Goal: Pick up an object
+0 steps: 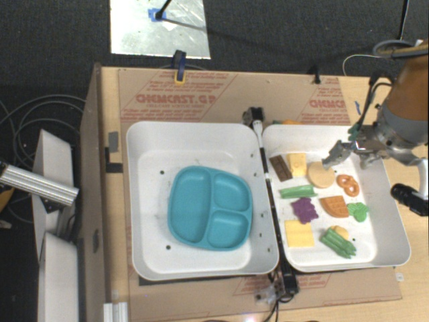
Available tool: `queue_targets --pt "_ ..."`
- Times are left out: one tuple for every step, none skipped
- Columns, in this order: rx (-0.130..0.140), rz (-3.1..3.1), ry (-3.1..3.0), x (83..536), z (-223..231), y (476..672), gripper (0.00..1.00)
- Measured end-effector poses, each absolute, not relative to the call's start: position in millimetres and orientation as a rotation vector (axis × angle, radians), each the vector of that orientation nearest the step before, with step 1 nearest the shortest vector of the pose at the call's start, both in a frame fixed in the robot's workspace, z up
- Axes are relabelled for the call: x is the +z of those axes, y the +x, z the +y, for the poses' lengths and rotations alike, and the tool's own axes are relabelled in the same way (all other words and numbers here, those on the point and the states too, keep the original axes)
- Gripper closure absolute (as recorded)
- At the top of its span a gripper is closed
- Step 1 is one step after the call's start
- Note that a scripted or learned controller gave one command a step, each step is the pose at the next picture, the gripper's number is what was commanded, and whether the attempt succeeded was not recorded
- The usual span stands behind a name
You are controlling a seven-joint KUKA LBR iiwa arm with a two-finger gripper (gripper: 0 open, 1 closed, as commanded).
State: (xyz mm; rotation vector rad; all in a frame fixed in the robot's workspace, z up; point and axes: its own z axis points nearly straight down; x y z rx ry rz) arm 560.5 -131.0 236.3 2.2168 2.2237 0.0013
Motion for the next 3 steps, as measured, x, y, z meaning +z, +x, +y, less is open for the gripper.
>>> queue_targets --pt "-0.002 2.232 2.217 129.9 -92.7 554.8 0.0" --pt "-0.003 2.223 2.224 81.8 -104.6 524.9 0.0" --pt "-0.003 2.223 2.225 83.8 -108.4 485.8 0.0"
